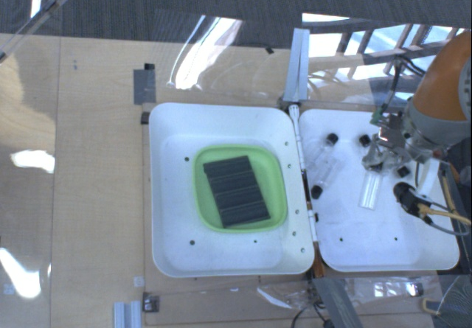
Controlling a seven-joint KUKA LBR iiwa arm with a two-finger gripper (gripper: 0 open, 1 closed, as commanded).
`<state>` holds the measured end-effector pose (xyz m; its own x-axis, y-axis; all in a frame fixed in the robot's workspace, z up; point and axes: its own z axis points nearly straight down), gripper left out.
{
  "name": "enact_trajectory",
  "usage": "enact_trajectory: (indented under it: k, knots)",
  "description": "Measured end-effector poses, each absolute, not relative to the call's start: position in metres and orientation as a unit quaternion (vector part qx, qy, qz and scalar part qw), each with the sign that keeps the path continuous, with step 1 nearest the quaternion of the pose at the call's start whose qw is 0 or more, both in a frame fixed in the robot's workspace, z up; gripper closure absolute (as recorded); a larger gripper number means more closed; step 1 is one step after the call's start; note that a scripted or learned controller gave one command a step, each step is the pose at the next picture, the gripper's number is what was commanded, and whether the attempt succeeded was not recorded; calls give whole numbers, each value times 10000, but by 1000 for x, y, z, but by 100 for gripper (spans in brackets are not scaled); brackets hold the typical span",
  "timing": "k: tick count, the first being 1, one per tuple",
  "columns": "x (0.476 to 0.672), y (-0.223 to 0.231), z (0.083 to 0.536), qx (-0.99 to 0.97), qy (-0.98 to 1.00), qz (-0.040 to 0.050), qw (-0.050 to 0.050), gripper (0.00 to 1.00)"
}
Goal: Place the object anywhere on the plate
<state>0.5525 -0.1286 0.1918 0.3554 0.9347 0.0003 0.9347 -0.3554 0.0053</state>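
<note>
Green plate sits in left bin, dark grey slab lying flat on it, so slab looks already delivered.

Arm reaches into right bin; pincer low over bin floor, just above clear tube, perhaps lining up for pick. Spread or pressed together: cannot tell, too small and cluttered.

Small black bits scattered nearby, second clear piece beside them.
</note>
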Motion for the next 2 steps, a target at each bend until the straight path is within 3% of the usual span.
enact_trajectory:
  k: [1,2]
  knots:
    - [552,-129,192,8233,5676,17,23,0]
    - [494,-187,275,8555,5177,25,34,0]
